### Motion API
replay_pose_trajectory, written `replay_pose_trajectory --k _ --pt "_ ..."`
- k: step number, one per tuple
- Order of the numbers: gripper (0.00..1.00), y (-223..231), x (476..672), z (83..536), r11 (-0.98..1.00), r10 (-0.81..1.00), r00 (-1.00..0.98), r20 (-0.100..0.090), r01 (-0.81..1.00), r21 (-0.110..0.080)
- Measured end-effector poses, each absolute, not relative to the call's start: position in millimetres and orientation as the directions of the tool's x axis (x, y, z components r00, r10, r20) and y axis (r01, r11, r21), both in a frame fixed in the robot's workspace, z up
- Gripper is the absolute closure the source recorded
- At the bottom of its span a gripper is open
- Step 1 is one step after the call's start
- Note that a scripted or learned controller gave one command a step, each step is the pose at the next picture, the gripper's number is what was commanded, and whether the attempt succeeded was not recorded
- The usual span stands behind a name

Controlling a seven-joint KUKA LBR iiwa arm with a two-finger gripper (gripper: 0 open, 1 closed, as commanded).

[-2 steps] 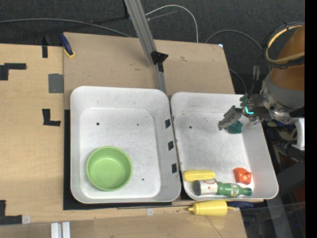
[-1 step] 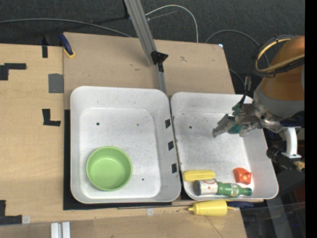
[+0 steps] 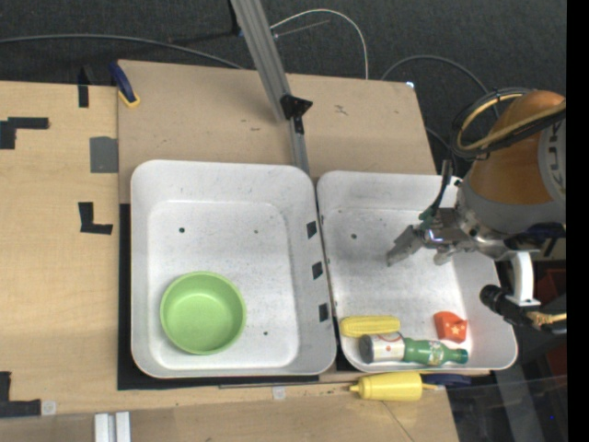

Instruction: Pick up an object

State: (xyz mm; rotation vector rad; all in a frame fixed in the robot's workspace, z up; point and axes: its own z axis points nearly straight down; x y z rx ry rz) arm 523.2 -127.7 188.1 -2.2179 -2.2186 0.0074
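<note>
A slanted overhead view of a pale wooden surface carrying two shallow white plastic bins side by side, both lightly speckled with dark marks.

The left bin holds one round, smooth, lime-green bowl, sitting upright in its near left corner.

The right bin holds three things along its near edge. A green bottle lies on its side, long axis running left to right, its white cap end at the left and its narrower green end pointing right. It has a white label with a small red mark; the writing is too small to read. Just behind it, a short yellow corn-shaped piece also lies left to right. To the right sits a small orange-red object, shape unclear.

A yellow bottle-like object lies outside the bins on the surface, just in front of the right bin, long axis left to right.

The grey arm with its orange band comes in from the right. Its metal hand sits above the middle of the right bin, well apart from the objects. Two grey fingers appear spread apart, released, with nothing between them.

A grey metal pole slants down from the top toward the gap between the bins. Black cables loop across the dark floor behind.
</note>
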Motion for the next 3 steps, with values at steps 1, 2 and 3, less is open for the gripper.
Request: replay_pose_trajectory --k 1,2,3 --pt "0.0 -126 528.9 142 0.001 1.0 -0.001 0.0 1.0 -0.007" --pt "1.0 -125 529.6 154 0.003 1.0 -0.003 0.001 1.0 -0.003" --pt "1.0 -125 533.7 196 0.001 1.0 -0.001 -0.001 1.0 0.002"
